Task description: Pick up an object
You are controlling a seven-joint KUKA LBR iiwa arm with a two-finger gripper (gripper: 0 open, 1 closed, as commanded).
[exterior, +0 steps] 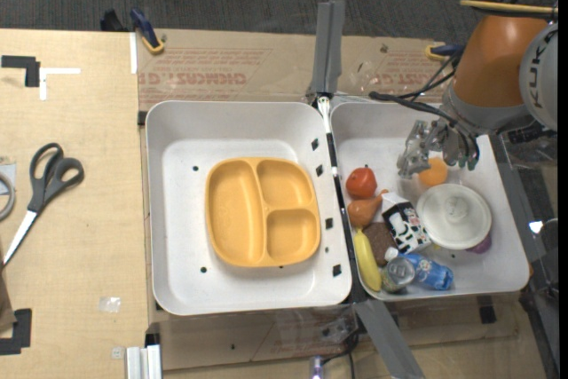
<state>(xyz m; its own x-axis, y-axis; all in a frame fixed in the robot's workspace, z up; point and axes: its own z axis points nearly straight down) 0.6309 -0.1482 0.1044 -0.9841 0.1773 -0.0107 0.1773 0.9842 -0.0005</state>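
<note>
My gripper (438, 159) hangs low over the back of the right bin (510, 275), its fingers spread open. A small orange ball (433, 173) lies just below and between them, and I cannot tell if they touch it. In front of it stands a white bowl (454, 215). To the left lie a red tomato (361, 182), an orange-brown fruit (363, 210), a black-and-white patterned item (406, 227), a brown piece (380, 240), a banana (366, 261) and a crumpled blue bottle (423, 272).
The left bin (169, 262) holds a yellow divided plate (264, 211). Scissors (43, 184) lie on the wooden bench at far left. A grey divider bar (327, 49) runs up between the bins. Cables hang near the arm at the right.
</note>
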